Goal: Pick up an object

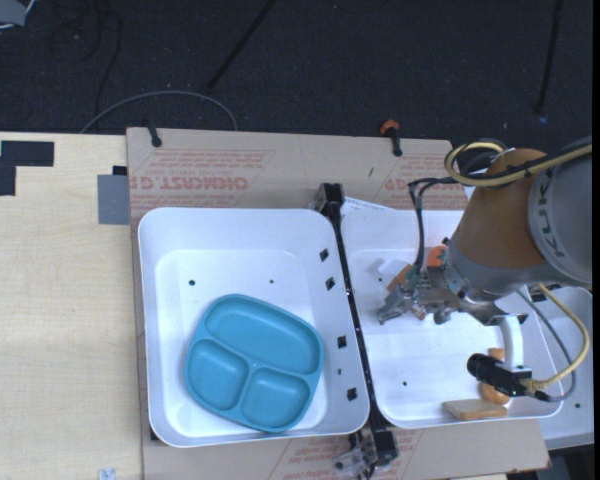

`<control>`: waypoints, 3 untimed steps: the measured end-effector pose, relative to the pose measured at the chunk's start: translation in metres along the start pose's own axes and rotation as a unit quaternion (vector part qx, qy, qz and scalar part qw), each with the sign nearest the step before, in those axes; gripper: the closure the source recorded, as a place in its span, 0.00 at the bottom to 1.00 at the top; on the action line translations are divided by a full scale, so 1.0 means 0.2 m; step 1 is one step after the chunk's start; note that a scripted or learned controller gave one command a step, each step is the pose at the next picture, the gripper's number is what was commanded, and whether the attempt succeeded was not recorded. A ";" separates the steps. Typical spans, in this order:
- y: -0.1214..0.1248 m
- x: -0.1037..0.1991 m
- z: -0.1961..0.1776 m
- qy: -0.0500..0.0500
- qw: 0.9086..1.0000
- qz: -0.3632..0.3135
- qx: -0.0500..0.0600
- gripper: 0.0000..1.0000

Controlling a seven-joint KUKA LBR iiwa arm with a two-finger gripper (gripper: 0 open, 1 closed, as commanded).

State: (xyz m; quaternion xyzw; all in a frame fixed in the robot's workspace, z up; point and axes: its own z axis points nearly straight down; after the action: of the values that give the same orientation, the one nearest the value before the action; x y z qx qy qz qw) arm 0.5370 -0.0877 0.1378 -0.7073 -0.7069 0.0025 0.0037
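Note:
My gripper [392, 301] hangs low over the upper middle of the right bin [410, 388], pointing left toward the divider. Just behind its wrist, a small orange object [436, 256] lies near the bin's far side. A flat tan piece [469, 409] rests on the bin floor at the front right, with a small orange bit [496, 390] just above it. The arm's body hides the bin's right part. I see nothing clearly between the gripper's tips.
A blue divided plate [252, 362] lies in the left bin [170, 268]. A black ridge [345, 298] separates the two bins. Yellow and black cables [570, 343] loop off the arm over the right bin's right side, ending in a black fitting [488, 370].

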 end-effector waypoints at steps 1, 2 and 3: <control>0.00 -0.01 -0.06 0.000 1.000 0.003 -0.001 1.00; 0.04 -0.01 -0.28 -0.001 1.000 -0.001 -0.005 1.00; 0.04 0.03 -0.58 -0.001 1.000 -0.001 -0.006 1.00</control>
State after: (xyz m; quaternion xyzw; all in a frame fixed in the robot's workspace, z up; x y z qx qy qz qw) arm 0.5470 -0.0820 0.2541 -0.7066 -0.7076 -0.0013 -0.0014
